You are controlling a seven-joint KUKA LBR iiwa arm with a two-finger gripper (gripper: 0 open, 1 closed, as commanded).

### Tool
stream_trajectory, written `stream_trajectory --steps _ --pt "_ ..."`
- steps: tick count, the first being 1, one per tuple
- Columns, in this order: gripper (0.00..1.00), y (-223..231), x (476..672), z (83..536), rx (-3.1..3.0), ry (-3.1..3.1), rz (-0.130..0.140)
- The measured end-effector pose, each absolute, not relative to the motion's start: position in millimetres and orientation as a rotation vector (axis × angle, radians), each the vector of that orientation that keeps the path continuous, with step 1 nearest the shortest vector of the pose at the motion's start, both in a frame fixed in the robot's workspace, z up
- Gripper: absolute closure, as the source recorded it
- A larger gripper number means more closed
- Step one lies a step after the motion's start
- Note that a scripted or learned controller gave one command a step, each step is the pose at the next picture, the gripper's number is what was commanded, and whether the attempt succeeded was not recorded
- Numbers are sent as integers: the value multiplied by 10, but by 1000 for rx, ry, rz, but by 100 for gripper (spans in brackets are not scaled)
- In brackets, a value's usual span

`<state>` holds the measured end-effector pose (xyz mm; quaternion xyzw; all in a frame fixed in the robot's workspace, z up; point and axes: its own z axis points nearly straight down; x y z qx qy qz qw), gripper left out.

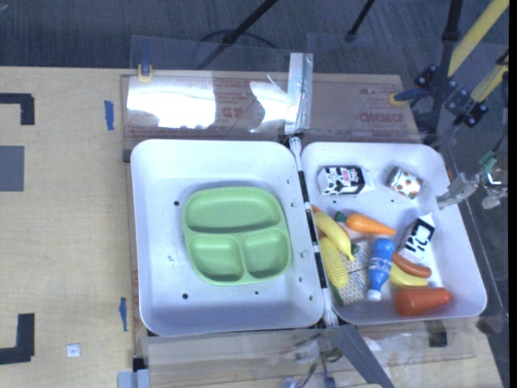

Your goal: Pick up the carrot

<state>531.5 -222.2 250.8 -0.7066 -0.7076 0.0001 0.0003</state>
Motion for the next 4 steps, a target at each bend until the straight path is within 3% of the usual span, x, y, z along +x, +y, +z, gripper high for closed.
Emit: stream_trajectory --steps 1,2,3,4 --pt "0 -1406 5089 1837 -2051 -2378 1" --pt "0 -1007 5449 1457 -2006 -2418 0" --pt "0 -1413 5810 866 -1742 -2620 -4" --pt "100 -1417 5826 981 -1747 -2624 -8"
